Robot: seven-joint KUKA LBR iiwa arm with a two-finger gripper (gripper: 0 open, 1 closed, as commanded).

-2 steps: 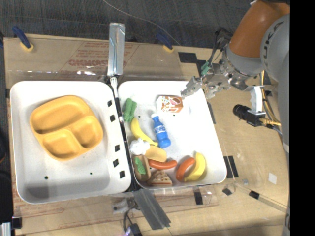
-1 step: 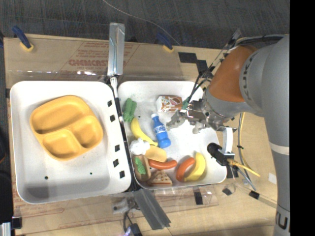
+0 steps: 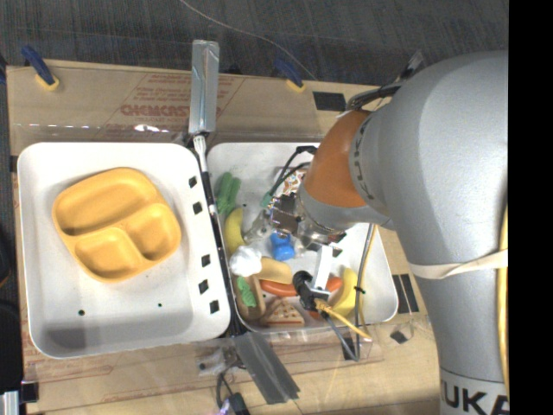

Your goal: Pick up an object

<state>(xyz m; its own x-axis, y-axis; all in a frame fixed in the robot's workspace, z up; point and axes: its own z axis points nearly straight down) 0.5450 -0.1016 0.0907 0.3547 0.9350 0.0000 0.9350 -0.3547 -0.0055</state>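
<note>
My gripper [image 3: 270,218] is low inside the right bin [image 3: 259,156], reaching in from the right among a pile of toy foods. Just below it lies a small blue piece [image 3: 282,250]. To its left a yellow banana [image 3: 233,228] rests beside a green vegetable [image 3: 227,192]. A white lump [image 3: 244,260] sits below the banana. Near the bin's front lie a yellow piece [image 3: 275,271], a red piece [image 3: 278,288] and a green piece [image 3: 248,294]. The arm's wrist hides the bin's right half.
The left bin [image 3: 52,327] holds a yellow divided plate [image 3: 116,223]. A metal divider post [image 3: 204,85] stands between the bins at the back. Another yellow piece [image 3: 346,290] lies at the right bin's front right corner.
</note>
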